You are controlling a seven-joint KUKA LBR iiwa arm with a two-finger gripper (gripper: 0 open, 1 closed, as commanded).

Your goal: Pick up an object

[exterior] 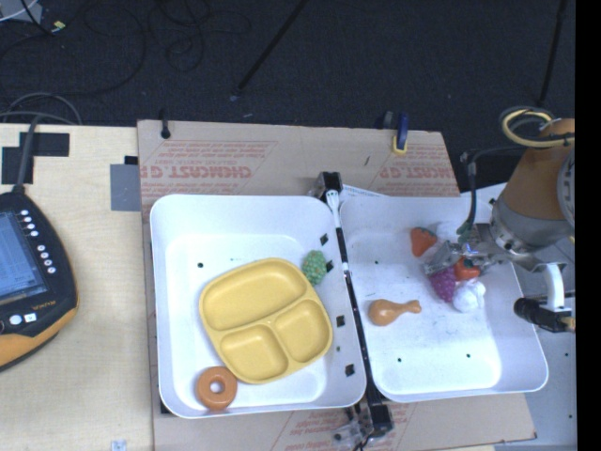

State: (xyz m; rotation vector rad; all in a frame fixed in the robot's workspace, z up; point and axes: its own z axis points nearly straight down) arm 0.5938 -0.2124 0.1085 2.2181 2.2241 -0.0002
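My gripper (458,259) reaches in from the right and sits low over the right bin (413,369), in its upper right part. It is right over a tight cluster: purple grapes (441,284), a small red piece (467,272) and a white lump (468,297). An orange-red piece (423,241) lies just left of the gripper. A tan drumstick (392,311) lies apart, near the middle of the same bin. The gripper hides part of the cluster.
The left bin (174,242) holds a yellow divided plate (266,319), a green broccoli piece (315,268) at its right wall and an orange donut (217,387) near the front. A tablet (26,271) lies on the bench at far left.
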